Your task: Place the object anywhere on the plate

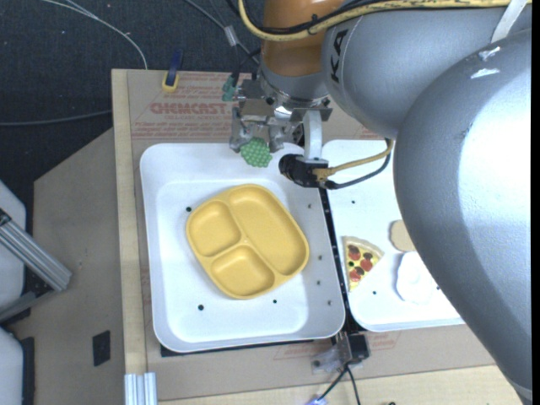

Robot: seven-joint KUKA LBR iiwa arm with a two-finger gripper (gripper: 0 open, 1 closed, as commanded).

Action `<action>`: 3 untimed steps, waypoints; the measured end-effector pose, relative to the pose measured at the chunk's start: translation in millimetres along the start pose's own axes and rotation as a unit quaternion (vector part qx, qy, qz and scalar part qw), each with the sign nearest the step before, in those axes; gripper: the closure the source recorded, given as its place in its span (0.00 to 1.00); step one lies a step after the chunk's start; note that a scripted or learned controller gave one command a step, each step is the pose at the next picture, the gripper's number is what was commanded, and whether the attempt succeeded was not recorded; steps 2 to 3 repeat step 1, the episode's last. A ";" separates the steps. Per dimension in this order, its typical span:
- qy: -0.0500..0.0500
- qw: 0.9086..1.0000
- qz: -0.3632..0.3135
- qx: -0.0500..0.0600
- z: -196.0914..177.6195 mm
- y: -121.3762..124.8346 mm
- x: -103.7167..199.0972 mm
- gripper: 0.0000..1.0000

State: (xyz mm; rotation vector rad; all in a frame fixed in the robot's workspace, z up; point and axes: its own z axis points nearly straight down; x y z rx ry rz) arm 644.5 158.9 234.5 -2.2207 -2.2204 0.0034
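A yellow plate with three compartments lies in the middle of the left bin. Above the bin's far edge hangs my gripper, shut on a small green object that shows between its fingertips. The green object is beyond the plate's far rim, not over the plate.
The right bin holds a pizza slice toy, a tan round piece and a white object. The big grey arm covers most of the right bin. A black camera unit sticks out beside the gripper, over the divide between the bins.
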 end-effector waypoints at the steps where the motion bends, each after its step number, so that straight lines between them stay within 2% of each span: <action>1: 0.000 1.000 0.000 0.000 -0.1 0.1 0.0 0.00; 3: 0.000 1.000 0.000 0.000 -0.1 0.1 0.0 0.00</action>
